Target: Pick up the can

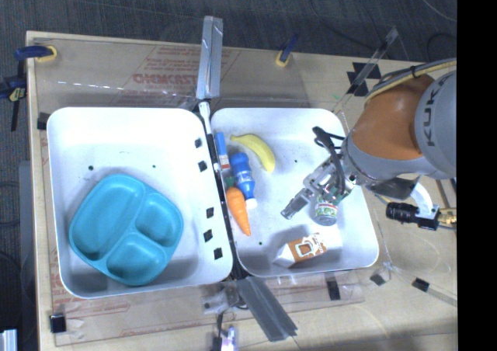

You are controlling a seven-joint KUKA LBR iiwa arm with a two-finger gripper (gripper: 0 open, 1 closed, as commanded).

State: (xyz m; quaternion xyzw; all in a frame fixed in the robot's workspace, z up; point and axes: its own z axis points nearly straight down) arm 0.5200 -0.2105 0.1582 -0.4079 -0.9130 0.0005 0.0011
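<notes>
The can is small and silver with a green label. It lies in the right bin, close to that bin's right wall. My gripper reaches in from the right and sits low over the bin floor, right against the can's upper left side. Its metal parts overlap the can's top edge, so I cannot make out whether the can is between them. The grey arm with its orange band stands above the bin's right rim.
The right bin also holds a banana, a blue bottle, a carrot along the left wall, and an orange carton just below the can. A blue divided plate lies in the left bin.
</notes>
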